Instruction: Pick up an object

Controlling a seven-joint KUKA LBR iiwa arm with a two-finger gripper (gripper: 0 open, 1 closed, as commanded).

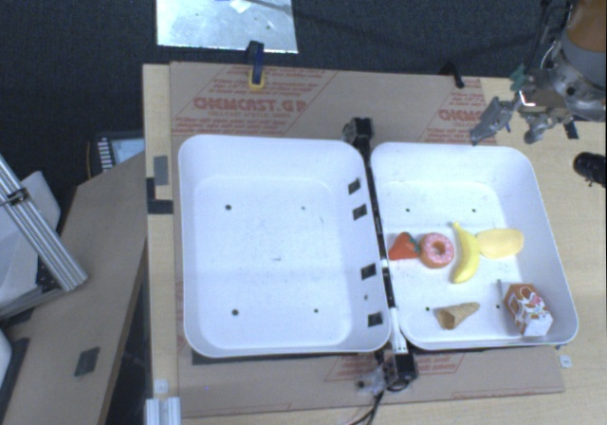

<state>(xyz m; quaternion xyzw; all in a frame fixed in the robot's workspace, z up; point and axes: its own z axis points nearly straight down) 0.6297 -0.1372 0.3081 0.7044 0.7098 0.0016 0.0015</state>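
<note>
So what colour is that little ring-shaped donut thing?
The donut is pink, seen in the camera view.

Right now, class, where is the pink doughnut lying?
The pink doughnut lies in the right-hand bin, near its middle, between the red piece on its left and the banana on its right.

Toy foods (464, 252) clustered in right bin (446, 167); arm's fingers (493, 118) above its far rim.

I'm looking at a lab: white bins (275, 153) clamped on a cardboard-covered bench (313, 96), aluminium framing (38, 233) alongside.
</note>
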